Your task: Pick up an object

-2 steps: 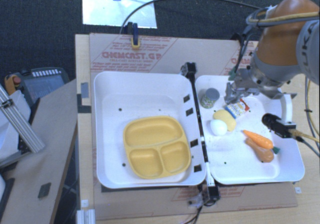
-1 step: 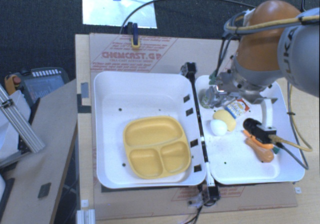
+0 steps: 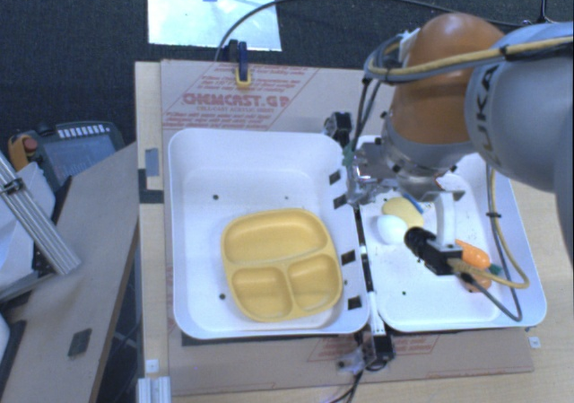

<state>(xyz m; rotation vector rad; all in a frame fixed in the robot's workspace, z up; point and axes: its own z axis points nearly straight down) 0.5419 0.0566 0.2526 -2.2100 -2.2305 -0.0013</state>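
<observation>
Two white bins side by side. The left bin [image 3: 193, 168] holds one yellow tray [image 3: 282, 262] with three compartments, lying flat toward the bin's front right. The right bin [image 3: 529, 302] holds three loose objects: one yellow piece [image 3: 402, 209], one white egg [image 3: 390, 229] touching it just in front, and one orange carrot [image 3: 473, 256] further right, apart from the other two. One arm [image 3: 448, 78] reaches in from the right over the right bin. One gripper [image 3: 363, 179] sits low at the divide between the bins, just beside the yellow piece. Can't tell if it is open or closed; nothing seen gripped.
</observation>
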